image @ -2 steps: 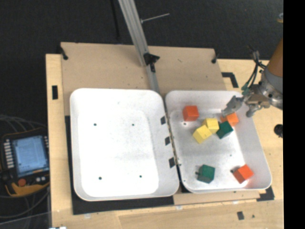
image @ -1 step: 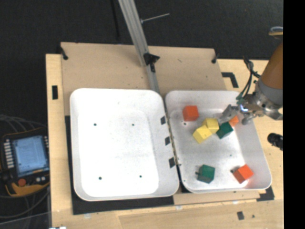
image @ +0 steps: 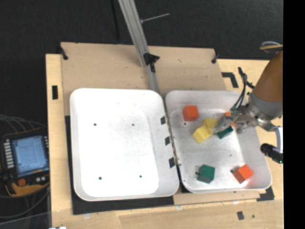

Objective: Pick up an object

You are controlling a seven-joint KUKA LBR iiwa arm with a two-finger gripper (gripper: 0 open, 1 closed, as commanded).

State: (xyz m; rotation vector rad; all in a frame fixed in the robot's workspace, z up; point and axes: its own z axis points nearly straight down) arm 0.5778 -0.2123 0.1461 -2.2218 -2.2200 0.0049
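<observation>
Nothing here can be read. Far across both bins from the tool (image: 228,124), the handheld control pendant (image: 26,162) shows a lit bluish screen, but whatever stands on it is too small and blurred to make out. The coloured blocks near the tool carry no lettering, and the black marks on the surface (image: 119,63) are plain shapes, not signs.

A pale wooden bench (image: 55,128) stands on dark, possibly carpeted floor (image: 47,13), with 1 lit screen (image: 29,155) at left.
</observation>
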